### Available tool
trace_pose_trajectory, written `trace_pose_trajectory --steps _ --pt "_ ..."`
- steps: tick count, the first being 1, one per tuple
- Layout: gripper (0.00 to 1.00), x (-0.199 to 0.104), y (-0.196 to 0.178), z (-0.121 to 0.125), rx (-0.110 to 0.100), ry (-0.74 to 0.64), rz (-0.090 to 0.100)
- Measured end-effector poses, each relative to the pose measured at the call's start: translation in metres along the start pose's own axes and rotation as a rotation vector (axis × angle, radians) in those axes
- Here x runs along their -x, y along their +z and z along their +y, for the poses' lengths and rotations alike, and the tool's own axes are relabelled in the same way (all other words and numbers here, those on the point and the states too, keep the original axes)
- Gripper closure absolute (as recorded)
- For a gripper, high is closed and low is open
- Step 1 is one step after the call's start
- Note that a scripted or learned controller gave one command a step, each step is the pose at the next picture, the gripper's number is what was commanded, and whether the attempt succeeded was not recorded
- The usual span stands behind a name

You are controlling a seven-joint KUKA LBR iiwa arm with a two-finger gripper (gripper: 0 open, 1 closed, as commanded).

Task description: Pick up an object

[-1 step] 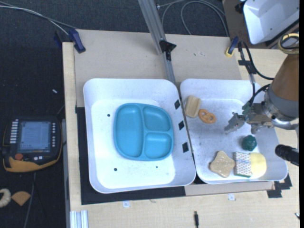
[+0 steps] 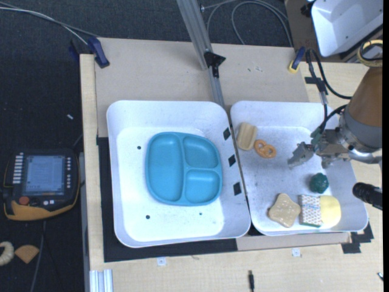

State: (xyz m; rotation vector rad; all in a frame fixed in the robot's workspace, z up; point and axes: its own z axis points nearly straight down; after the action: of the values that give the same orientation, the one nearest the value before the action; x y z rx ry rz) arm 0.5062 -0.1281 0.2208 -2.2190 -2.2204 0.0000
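The right bin (image 2: 267, 117) holds several small objects. A tan bread-like piece (image 2: 246, 135) and a brown pretzel (image 2: 265, 149) lie near its left wall. A dark green ball (image 2: 319, 182) sits toward the right. Along the front lie a tan cracker (image 2: 284, 210), a patterned block (image 2: 310, 210) and a pale yellow round piece (image 2: 330, 210). My gripper (image 2: 307, 151) hangs over the bin's right half, above and just left of the green ball. It is open, with nothing between its fingers.
The left bin (image 2: 127, 163) holds a blue divided tray (image 2: 182, 166). A metal post (image 2: 200, 23) slants down to the seam between the bins. A handheld pendant (image 2: 39, 178) lies off the bench at the left.
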Motion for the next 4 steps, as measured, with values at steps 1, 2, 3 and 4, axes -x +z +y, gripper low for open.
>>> trace_pose_trajectory --steps 1,2,3,4 --pt "0.00 -0.008 0.061 0.000 -0.006 0.000 0.002" --pt "0.00 -0.002 0.115 0.008 -0.005 0.001 0.001" --pt "0.00 -0.003 0.135 0.008 0.001 0.000 0.001" --pt "1.00 -0.001 0.122 0.010 0.009 0.002 -0.005"
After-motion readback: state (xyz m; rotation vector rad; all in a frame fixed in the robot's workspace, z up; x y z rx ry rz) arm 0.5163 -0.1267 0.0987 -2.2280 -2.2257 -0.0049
